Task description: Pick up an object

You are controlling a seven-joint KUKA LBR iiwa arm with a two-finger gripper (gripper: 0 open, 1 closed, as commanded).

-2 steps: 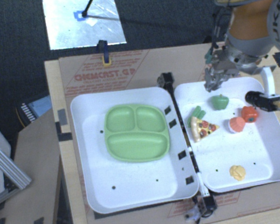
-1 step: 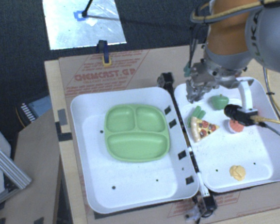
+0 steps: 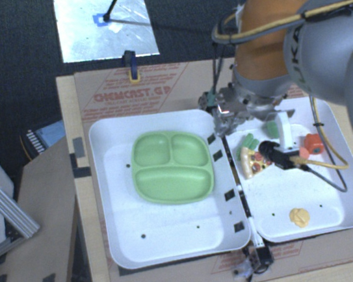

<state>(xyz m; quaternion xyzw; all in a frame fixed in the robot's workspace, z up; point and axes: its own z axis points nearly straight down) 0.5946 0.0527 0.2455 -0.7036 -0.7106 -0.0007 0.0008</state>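
Note:
In the right bin [image 3: 344,207] lie a toy pizza slice [image 3: 250,161], a small green piece [image 3: 250,140], an orange-red piece [image 3: 311,144] and a yellow lump [image 3: 299,216]. My gripper [image 3: 247,124] hangs low over the far left part of this bin, just above the green piece and the pizza slice. The wrist and its fittings hide the fingertips. I see nothing between the fingers.
The left bin [image 3: 116,198] holds a green divided plate [image 3: 170,167]. The ridge between the two bins [image 3: 235,181] runs just left of the gripper. The big grey arm [image 3: 335,61] covers the right bin's far right corner. Cardboard lies under both bins.

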